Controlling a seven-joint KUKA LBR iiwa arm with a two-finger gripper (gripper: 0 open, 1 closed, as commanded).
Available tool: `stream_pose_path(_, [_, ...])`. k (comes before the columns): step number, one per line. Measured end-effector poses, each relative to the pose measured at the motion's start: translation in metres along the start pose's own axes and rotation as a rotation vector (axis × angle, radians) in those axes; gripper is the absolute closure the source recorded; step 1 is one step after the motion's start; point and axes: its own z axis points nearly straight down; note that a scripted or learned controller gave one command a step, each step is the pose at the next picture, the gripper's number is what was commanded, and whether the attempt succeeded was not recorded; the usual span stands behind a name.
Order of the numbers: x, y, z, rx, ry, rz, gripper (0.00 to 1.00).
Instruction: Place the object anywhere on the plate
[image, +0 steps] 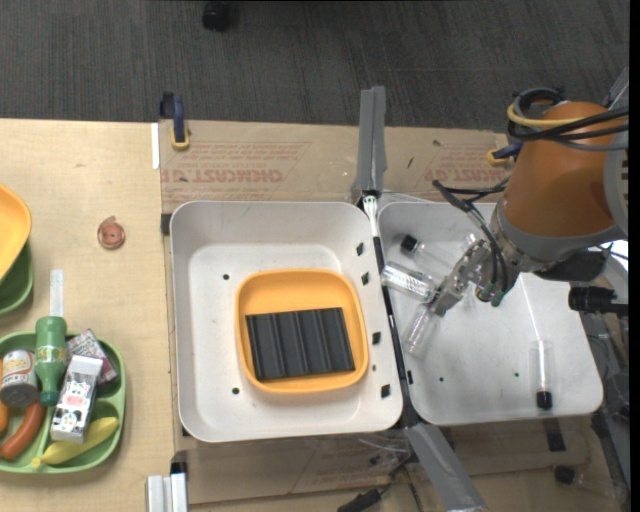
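An orange square plate (300, 290) sits in the middle of the left white bin (200, 300). A dark grey ridged rectangular block (300, 342) lies flat on the plate, slightly toward its near side. My gripper (443, 300) hangs over the left part of the right bin (570, 400), pointing down and to the left, well apart from the plate and the block. Its tip is just to the right of a small clear bottle (405, 279) lying in that bin.
The right bin also holds a small black cap (408, 243) and a clear tube with a dark end (541, 372). A metal divider (372, 140) runs between the bins. Left of the bins, a green tray (90, 440) holds toy food.
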Motion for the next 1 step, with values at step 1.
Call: stream_pose_path(1, [-0.0631, 0.0104, -0.0042, -0.002, -0.003, -0.269, 1.0])
